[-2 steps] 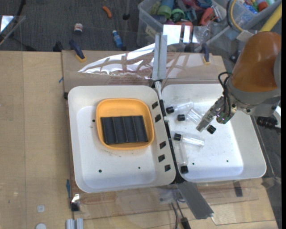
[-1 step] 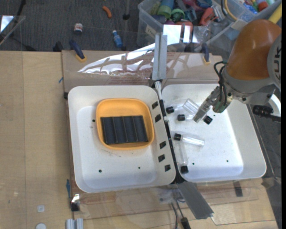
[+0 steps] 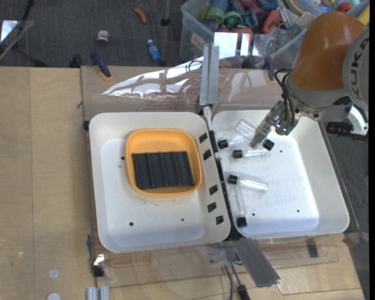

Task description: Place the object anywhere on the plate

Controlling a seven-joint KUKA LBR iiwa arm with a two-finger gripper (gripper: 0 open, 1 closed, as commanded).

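An orange plate (image 3: 133, 146) lies in the left bin (image 3: 111, 222), and a black ribbed block (image 3: 162, 170) rests flat on it. Several clear tubes with black caps lie in the right bin (image 3: 304, 199): one (image 3: 251, 153) just below my gripper, one (image 3: 253, 185) near the bin's middle, one (image 3: 240, 206) along the divider. My gripper (image 3: 258, 139) hangs low over the upper left part of the right bin, slanting down to the left. A small black cap (image 3: 268, 144) sits right beside its tip. Whether anything is in its grasp is hidden.
A row of black clips (image 3: 212, 188) runs down the divider between the bins. Another clear tube (image 3: 242, 127) lies at the right bin's back. A clear tub of coloured toys (image 3: 234, 17) stands behind the bench. The arm's orange-banded body (image 3: 328, 53) overhangs the right bin's far corner.
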